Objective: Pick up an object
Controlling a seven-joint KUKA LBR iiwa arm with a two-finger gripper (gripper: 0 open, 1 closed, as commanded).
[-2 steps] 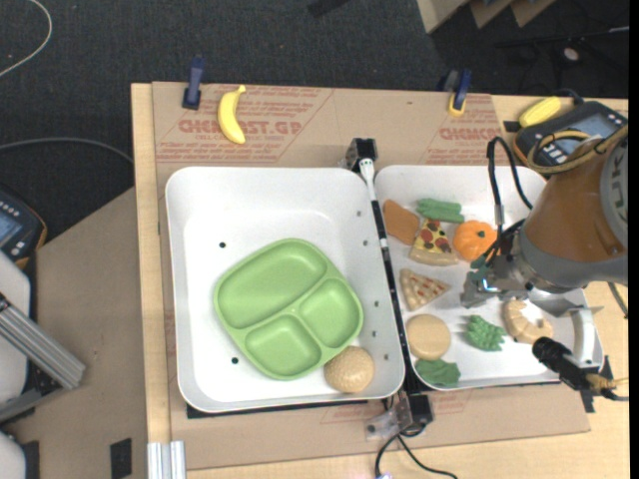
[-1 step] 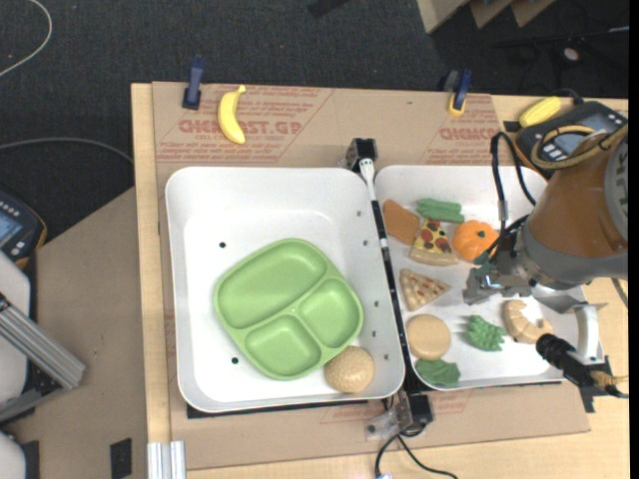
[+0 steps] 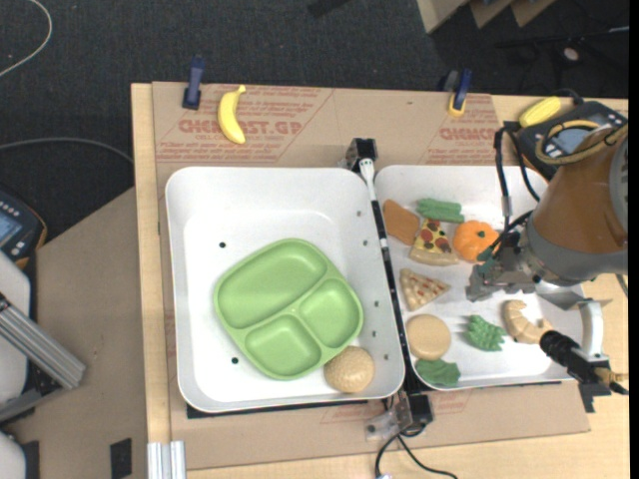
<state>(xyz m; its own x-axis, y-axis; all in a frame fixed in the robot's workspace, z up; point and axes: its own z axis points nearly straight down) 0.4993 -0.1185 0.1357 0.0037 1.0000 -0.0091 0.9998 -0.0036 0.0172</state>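
A grey robot arm reaches from the right over the right white bin (image 3: 519,180). Its gripper (image 3: 486,285) hangs beside an orange fruit (image 3: 473,239); its state cannot be told. The left bin (image 3: 200,198) holds a green divided plate (image 3: 288,308).

one camera sits fixed above the bench (image 3: 300,118) and looks down at a slant, far enough back to take in both white bins: the left bin (image 3: 190,267) and the right bin (image 3: 399,183), side by side. dark floor lies along the top of the view, beyond the bench's far edge. the arm (image 3: 584,218) enters from the view's right side.
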